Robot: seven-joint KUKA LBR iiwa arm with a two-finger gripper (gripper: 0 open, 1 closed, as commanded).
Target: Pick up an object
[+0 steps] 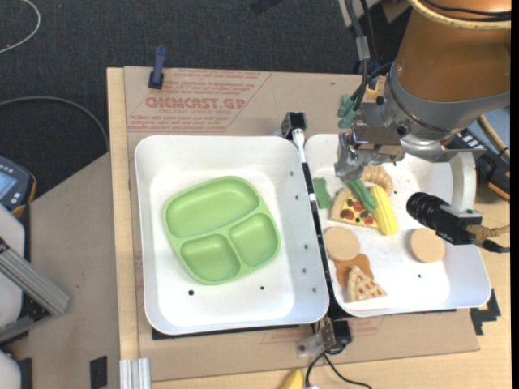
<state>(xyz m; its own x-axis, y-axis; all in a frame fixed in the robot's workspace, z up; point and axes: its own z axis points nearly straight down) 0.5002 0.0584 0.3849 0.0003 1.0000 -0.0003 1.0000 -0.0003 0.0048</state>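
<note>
My gripper (353, 167) hangs low over the back left part of the right bin (462, 298), under the grey and orange wrist. Just beside it lies a small beige bread-like piece (378, 177). In front of it are a pizza slice (351, 210), a yellow corn cob (383, 210) and a green pod (364, 194) lying across them. A green strip (322, 191) rests by the bin's left wall. Nearer the front sit a round tan disc (340, 243), a second tan disc (427, 246) and a waffle-like wedge (363, 284).
The left bin (154, 217) holds a light green divided plate (220, 229). A black clip (293, 123) sits at the back where the two bins meet. Brown cardboard (203, 96) lies under both bins.
</note>
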